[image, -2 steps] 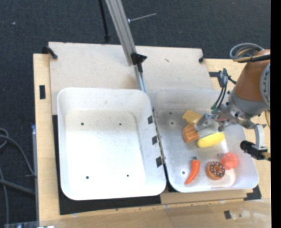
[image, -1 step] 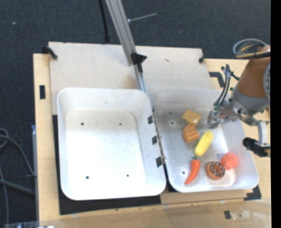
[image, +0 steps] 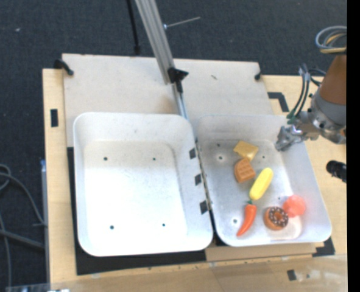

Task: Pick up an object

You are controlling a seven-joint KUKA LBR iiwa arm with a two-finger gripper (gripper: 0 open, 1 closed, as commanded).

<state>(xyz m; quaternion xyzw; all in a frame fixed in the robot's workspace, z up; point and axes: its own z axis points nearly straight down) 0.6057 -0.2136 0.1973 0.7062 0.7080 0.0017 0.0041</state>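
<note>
The shallow white left bin [image: 137,184] offers open floor from wall to wall, while in the shallow white right bin [image: 228,135] the free floor lies along the upper edge and down the left side. Its centre and lower right are crowded — a yellow cheese-like wedge [image: 245,149], a brown waffle-like piece [image: 243,171], a yellow banana-shaped toy [image: 261,183], an orange-red carrot-shaped toy [image: 247,218], a chocolate-frosted doughnut toy [image: 276,218] and a red-pink rounded toy [image: 295,205] sit close together, some touching. A slanted grey metal pole [image: 157,35] crosses the upper middle of the frame, and the two-finger gripper [image: 285,137] hangs over the right bin's upper-right corner.
</note>
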